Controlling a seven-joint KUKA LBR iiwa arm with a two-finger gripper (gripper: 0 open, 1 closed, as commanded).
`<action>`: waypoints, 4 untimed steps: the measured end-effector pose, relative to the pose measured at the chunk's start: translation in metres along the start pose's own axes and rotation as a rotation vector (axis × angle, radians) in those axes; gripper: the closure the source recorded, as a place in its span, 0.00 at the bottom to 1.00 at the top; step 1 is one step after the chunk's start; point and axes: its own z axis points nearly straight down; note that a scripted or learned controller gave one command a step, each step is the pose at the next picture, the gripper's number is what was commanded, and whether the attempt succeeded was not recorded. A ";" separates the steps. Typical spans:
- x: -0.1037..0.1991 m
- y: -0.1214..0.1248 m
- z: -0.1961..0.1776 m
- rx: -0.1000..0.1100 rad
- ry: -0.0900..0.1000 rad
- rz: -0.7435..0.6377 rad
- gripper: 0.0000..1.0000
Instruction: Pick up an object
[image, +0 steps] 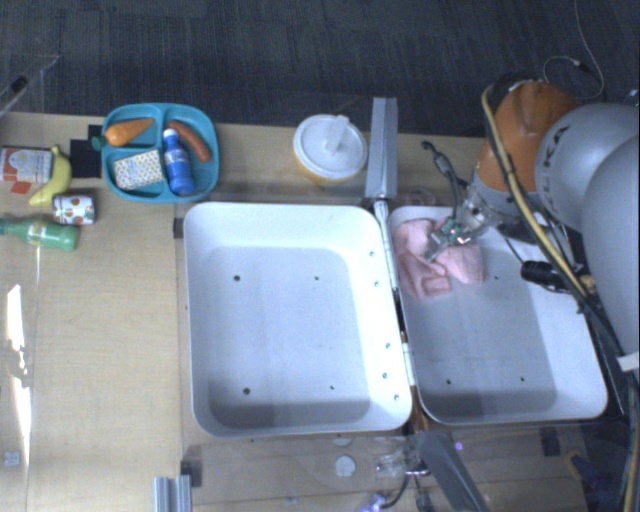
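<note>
Where the right bin (520, 390) meets its back-left corner, pink cloth (432, 268) directly under end effector (447, 236), grip state indiscernible.

Two white bins sit side by side on the tabletop (100, 350). The left bin (290, 320) is bare white inside. In the right bin (510, 350) lies a soft pink thing (432, 265), up near the back left corner. The grey arm (590, 170) with its orange band (525, 120) comes in from the right, and its pincer (448, 238) is down on the pink thing — touching its top. Behind the bins stands a white cup with a lid (330, 148). To the left is a blue tray (160, 152) with toy food — a carrot, a bottle, a hot dog. Near it lie a banana (52, 178), a small can (73, 209) and a green bottle (40, 234).
</note>
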 end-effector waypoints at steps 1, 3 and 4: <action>0.000 0.000 0.000 0.000 0.000 0.000 0.00; 0.000 0.000 0.000 0.000 0.000 0.000 0.00; 0.000 0.000 0.000 0.000 0.000 0.000 0.00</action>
